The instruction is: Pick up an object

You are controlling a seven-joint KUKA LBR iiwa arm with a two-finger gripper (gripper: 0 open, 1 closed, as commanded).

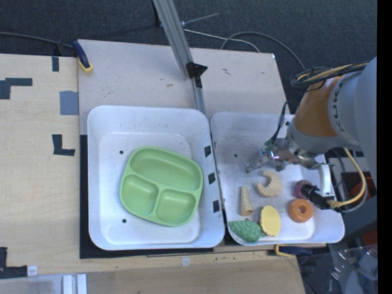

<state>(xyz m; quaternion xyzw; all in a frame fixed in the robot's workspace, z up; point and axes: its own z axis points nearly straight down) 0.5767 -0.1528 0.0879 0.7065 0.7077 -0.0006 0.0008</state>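
**Cluttered right bin under the arm**

Pale wooden tabletop, two white bins side by side. Left bin: green divided plate. Right bin: curved tan piece, tan cone, yellow item, green lump, orange ring. Gripper low above curved piece; jaws' state unclear. No legible writing.

The arm is a thick grey tube with a broad orange band — yellow and black cables loop beside its metallic gripper.
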